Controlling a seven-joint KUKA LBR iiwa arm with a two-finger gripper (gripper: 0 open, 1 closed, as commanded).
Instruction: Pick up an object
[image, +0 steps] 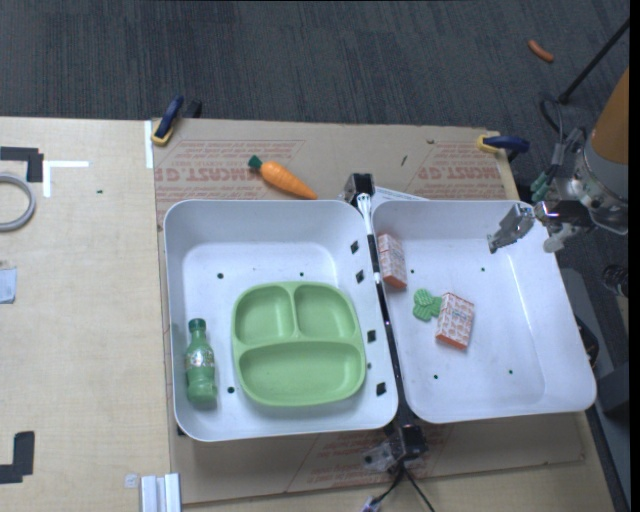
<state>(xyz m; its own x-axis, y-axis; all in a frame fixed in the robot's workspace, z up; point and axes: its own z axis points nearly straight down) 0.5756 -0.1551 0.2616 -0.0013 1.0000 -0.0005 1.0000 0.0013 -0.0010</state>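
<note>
Arm enters from the right edge; its fingers (530, 225) hang over the upper right rim of the right bin (520, 380). One dark finger shows at the rim, a pale part just right of it. They appear spread apart, with nothing between them.

Right bin, left of and below the fingers: a small box (455, 321) with a pale printed face and orange edge lies flat near the bin's middle. A green toy (426, 305) touches its left side. A second small box (391, 262), reddish, lies against the bin's left wall, well apart from the fingers.

Left bin (200, 235), far left of the fingers: a green divided plate (298, 345) with three compartments sits in the middle. A green bottle (201, 364) lies beside the plate's left edge, cap toward the top of the view.

Surface (80, 330): pale wood, with a cardboard sheet (330, 150) under both bins. A toy carrot (282, 177) lies on the cardboard above the left bin. Blue-and-yellow clamps (168, 120) hold the sheet's upper corners. Black tape marks sit on the wood at far left.

Room: dark grey carpet (300, 55) beyond the surface, with a small orange object (541, 50) lying on it at upper right.
</note>
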